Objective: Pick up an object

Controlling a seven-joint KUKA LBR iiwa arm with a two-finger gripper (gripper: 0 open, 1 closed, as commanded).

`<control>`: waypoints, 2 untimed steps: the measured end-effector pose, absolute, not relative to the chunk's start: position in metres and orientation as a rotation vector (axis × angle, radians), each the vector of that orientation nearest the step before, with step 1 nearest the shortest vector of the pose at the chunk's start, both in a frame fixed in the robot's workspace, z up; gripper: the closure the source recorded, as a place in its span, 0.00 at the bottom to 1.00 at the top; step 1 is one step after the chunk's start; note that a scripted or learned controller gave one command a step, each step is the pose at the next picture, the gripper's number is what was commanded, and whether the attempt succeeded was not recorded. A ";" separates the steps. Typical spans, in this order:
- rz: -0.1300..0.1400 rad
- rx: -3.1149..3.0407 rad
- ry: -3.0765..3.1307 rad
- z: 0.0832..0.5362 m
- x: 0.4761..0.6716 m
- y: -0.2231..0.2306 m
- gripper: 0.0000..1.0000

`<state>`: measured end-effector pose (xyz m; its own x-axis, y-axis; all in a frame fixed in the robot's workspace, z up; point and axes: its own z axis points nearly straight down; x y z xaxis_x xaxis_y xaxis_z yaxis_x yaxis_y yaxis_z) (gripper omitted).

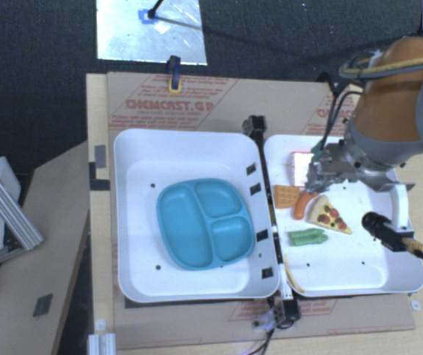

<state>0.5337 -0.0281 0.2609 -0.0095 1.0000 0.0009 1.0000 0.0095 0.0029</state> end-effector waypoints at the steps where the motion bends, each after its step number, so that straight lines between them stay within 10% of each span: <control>1: 0.003 2.211 2.232 0.244 0.547 0.023 1.00; 2: 0.005 2.210 2.233 0.248 0.549 0.077 1.00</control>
